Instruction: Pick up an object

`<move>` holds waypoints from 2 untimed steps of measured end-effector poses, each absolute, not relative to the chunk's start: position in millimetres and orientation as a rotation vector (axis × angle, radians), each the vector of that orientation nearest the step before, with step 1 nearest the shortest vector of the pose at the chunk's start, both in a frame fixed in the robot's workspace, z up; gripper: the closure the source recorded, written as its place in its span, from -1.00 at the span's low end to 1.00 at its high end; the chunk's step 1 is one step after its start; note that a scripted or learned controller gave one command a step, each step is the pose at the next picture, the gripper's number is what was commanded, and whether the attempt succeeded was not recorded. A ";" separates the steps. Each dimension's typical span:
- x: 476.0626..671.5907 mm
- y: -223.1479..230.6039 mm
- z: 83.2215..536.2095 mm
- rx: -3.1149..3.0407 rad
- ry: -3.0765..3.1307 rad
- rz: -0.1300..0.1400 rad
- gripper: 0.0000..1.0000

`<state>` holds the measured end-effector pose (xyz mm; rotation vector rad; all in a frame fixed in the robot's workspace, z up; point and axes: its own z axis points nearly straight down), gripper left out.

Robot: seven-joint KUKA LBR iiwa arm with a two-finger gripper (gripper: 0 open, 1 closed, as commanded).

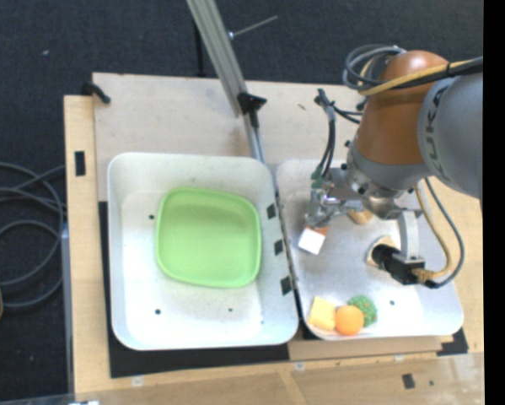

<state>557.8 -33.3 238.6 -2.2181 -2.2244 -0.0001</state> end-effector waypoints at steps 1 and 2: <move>573.2 15.1 248.7 -2.218 -2.225 -0.002 1.00; 586.1 73.2 237.6 -2.216 -2.226 0.000 1.00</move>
